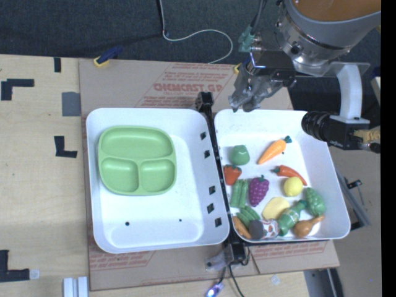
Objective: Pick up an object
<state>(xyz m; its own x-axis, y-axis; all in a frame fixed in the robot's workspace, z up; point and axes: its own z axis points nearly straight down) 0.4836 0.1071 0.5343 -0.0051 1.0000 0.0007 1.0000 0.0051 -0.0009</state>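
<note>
Gripper [244, 101] hangs above far edge of right bin [325, 159]; cannot tell its state. Toy food lies in that bin, toward camera from gripper. Nearest pieces: green pepper [239, 155] almost straight below, carrot [273, 151] slanting up-right beside it.

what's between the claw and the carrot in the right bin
Nothing visible. The claw hangs above the far rim of the right bin, and the carrot lies on bare bin floor below it, apart from the other toys.
</note>
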